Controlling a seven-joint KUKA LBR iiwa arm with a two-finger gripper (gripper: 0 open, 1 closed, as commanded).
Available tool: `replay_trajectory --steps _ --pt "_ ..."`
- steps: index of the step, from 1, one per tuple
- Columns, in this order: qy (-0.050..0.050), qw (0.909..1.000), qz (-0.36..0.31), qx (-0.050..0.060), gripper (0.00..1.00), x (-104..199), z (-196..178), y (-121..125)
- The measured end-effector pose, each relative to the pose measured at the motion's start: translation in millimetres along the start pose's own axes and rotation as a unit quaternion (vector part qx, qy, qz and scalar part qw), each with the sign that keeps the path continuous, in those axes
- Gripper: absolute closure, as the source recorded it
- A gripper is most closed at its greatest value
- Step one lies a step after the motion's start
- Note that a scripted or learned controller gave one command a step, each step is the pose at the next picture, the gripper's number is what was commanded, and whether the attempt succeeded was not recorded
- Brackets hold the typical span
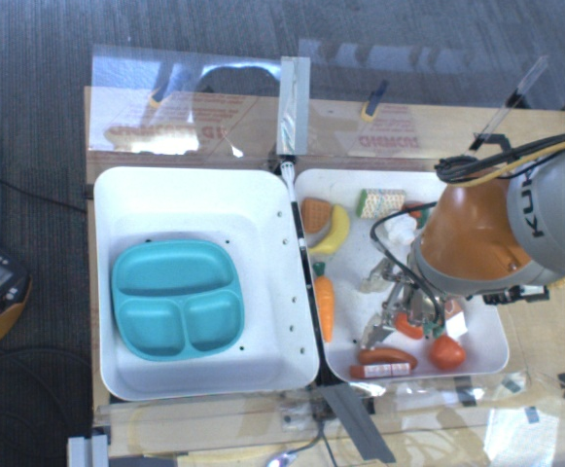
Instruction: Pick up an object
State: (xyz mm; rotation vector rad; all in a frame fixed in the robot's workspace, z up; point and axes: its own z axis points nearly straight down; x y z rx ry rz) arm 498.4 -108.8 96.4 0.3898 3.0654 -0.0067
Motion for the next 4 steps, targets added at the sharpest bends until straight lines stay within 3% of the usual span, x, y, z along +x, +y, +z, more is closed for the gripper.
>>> replay_trajectory --steps 1,2,3,4 --pt "0.025 0.9928 0.117 0.005 0.0 -85 -95 36" --pt "0.026 0.9944 0.103 0.004 0.0 -9 -2 6" --pt "0.026 0.9945 0.102 0.004 1.0 -10 -11 7" --pt "0.024 0.9944 0.103 0.004 1.0 8 -146 55"
